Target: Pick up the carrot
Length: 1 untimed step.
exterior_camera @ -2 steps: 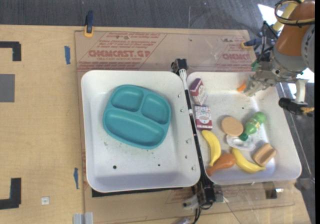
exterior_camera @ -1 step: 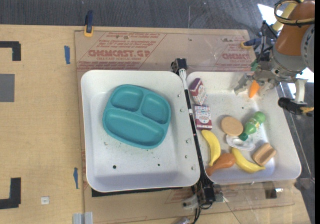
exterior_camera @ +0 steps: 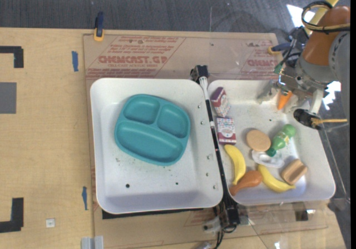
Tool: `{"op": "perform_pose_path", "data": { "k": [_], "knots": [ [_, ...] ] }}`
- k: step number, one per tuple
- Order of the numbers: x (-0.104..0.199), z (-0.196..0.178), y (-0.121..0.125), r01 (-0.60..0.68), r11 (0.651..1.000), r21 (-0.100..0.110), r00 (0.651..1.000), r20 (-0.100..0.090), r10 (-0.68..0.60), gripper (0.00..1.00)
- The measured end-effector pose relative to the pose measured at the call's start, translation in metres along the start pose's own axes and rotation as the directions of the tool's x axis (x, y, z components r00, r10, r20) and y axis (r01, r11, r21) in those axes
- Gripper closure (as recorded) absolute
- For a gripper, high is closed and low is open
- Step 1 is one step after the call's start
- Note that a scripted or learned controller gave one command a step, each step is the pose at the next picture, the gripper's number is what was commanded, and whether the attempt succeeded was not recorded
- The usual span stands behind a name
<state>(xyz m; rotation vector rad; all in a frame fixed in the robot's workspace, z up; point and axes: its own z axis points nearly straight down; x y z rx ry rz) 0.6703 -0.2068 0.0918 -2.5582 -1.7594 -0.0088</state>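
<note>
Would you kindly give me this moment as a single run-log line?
task: pick up carrot | tool: over right bin's far end | carrot: orange piece between tool's fingers, looks gripped | left bin: teal tray

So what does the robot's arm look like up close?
The arm is grey and rounded, with an orange band above the wrist. Black cables loop around its top, and a yellow tube runs off toward the corner. The gripper at its end is metal-grey with small parts.

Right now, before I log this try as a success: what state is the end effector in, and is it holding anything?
End effector: closed on the carrot, whose orange tip shows between its fingers above the right bin.
</note>
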Motion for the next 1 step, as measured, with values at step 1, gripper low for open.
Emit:
{"op": "perform_pose_path", "data": {
  "k": [1],
  "knots": [
    [-0.0015, -0.009, 0.0017, 0.004, 1.0, -0.017, 1.0, 0.015, -0.004, 1.0]
  ]
}}
